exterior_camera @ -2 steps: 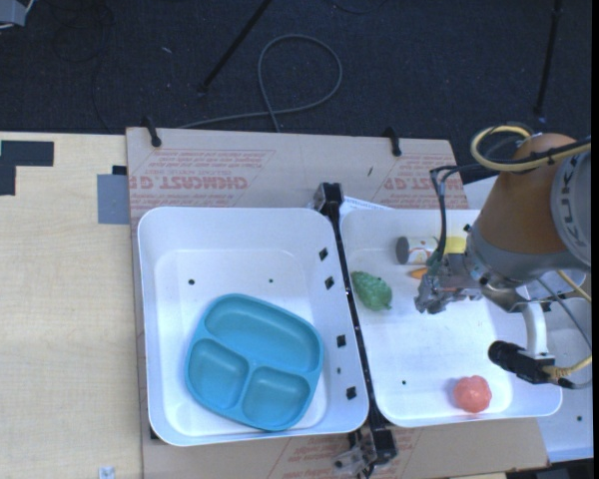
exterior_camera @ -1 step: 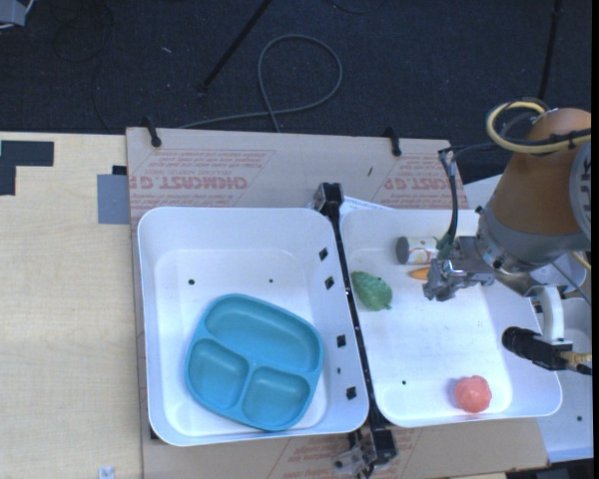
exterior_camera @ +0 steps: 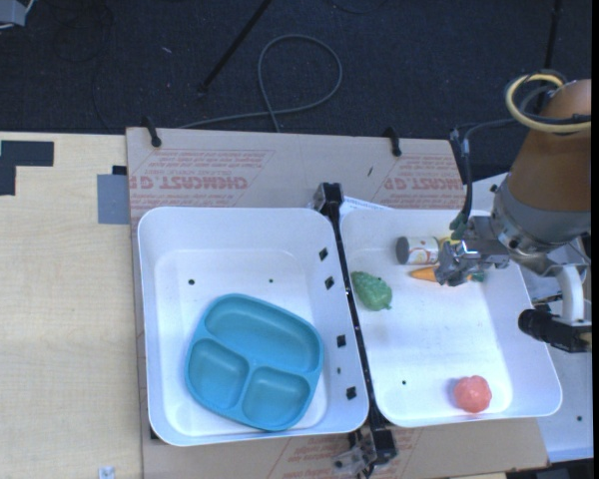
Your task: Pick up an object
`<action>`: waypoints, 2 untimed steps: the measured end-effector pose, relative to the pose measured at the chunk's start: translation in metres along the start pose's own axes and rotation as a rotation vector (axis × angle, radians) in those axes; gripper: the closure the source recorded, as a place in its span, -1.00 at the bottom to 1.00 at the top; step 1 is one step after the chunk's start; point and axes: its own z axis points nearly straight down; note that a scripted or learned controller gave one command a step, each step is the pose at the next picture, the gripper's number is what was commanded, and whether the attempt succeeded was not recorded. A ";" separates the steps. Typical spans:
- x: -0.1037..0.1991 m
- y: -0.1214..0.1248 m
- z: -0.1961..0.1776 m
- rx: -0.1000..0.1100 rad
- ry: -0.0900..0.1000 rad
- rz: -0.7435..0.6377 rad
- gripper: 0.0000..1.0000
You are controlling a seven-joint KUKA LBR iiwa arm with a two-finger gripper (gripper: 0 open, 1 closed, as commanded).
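Gripper low in the right bin, at its far side, right by an orange carrot and a grey cylinder. Jaws' state: cannot tell. Nothing visibly lifted. Green toy and pink ball lie untouched. Pick not yet done.

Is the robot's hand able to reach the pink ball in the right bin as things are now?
Probably yes. The pink ball lies alone near the front of the right bin, with bare floor around it. The hand is over the same bin, further back, and nothing stands between them.
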 end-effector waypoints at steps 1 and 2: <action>0.060 0.014 -0.002 0.004 0.003 -0.005 1.00; 0.106 0.029 0.013 0.005 0.002 -0.003 1.00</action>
